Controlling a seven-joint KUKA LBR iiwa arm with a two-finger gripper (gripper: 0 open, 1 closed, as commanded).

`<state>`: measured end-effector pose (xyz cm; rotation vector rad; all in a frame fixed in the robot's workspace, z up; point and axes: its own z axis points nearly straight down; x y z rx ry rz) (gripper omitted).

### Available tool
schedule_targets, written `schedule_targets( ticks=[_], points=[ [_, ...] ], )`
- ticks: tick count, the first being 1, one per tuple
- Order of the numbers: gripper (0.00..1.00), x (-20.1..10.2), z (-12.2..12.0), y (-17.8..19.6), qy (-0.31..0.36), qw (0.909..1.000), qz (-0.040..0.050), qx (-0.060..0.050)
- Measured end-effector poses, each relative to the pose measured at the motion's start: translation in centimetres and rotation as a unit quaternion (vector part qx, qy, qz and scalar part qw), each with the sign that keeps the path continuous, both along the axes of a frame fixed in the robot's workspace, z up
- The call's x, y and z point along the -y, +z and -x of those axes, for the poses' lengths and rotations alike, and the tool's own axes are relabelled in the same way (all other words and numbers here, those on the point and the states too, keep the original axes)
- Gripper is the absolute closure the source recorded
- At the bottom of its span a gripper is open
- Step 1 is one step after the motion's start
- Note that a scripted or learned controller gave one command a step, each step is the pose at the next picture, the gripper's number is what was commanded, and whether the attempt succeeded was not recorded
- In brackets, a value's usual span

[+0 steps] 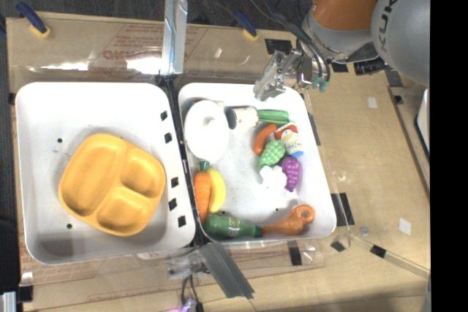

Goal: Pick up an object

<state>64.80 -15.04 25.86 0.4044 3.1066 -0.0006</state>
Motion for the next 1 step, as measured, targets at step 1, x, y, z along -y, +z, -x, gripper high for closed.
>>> schedule_targets(
  ticks=[1],
  points=[
    [1.0, 5.06, 5.21, -4.71, 0.193, 0.9812, 0.0005, -0.005]
  ],
)
